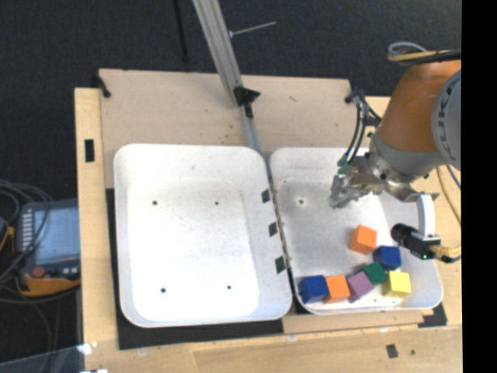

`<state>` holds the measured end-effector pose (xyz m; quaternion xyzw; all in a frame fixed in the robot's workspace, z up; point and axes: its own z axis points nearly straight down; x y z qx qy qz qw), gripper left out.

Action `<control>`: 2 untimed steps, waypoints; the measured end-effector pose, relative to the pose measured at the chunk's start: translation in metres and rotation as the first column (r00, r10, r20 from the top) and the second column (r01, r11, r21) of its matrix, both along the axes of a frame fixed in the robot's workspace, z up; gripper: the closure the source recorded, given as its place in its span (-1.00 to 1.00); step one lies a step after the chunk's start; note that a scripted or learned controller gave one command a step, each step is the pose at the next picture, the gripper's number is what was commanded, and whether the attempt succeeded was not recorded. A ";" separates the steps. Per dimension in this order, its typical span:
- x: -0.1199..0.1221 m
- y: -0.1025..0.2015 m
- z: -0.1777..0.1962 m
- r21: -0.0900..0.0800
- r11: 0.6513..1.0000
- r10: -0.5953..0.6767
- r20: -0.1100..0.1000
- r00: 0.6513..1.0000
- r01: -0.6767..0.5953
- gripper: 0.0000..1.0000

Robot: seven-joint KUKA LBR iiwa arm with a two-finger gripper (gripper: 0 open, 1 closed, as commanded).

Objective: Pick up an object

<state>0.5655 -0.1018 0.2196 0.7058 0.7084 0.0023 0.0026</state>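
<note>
Camera view: my gripper (340, 196) hangs over the right bin (311, 179), and I can't tell how it's set. The orange cube (363, 239) sits apart from the others near the front. Looks light, rigid, smooth; I'd pinch opposite flat faces.

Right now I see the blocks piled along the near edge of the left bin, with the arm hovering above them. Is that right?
Not quite: the blocks lie along the near edge of the right bin, not the left. The camera view shows this. The arm does hover above that bin, its gripper just beyond the blocks.
</note>
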 end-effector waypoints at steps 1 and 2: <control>0.002 -0.001 0.049 0.000 1.000 0.002 0.000 1.000 -0.002 1.00; 0.006 0.059 0.048 0.001 1.000 0.003 -0.005 1.000 -0.003 1.00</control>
